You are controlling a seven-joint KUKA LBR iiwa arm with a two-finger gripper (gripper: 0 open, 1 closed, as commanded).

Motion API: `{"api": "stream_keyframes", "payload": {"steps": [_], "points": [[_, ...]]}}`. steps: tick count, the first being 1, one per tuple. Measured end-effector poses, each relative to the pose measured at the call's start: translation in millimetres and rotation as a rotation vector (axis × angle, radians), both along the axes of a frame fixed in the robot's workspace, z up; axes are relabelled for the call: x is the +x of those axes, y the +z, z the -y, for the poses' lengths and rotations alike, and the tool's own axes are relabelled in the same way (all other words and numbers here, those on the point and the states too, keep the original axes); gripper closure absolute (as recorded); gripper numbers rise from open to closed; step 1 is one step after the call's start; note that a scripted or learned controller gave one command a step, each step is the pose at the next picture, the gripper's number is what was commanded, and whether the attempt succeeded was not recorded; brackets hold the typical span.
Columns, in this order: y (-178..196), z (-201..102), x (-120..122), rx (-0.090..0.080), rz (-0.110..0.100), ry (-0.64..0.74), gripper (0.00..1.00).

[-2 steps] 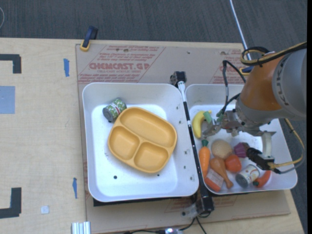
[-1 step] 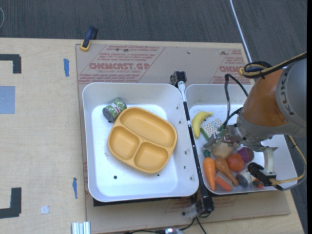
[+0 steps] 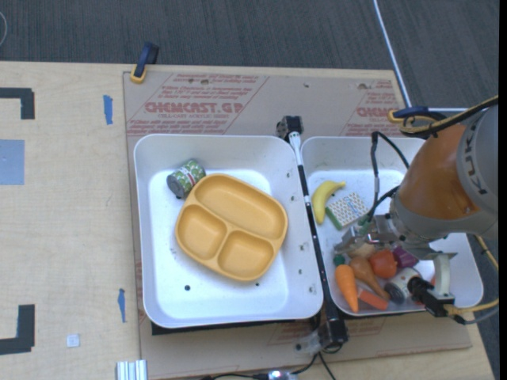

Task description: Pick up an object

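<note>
My gripper is low in the right bin, down among a pile of toy food. Right under and beside it lie a red tomato, an orange carrot and a smaller orange piece. A purple item peeks out beside the wrist. Further back in the same bin lie a yellow banana and a small white dotted block. The arm's orange band hides the bin's right middle.
The left bin holds a yellow three-part plate and a green can lying at its back left. A black divider runs between the bins. Brown cardboard lies under both.
</note>
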State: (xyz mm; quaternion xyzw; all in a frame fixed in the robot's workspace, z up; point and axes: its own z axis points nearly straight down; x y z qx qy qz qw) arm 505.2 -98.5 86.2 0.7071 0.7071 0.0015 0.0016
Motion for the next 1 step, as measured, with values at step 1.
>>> {"api": "stream_keyframes", "payload": {"steps": [1], "points": [[-0.3, -5.8, 11.1, -0.002, -0.001, -0.001, 0.00]]}}
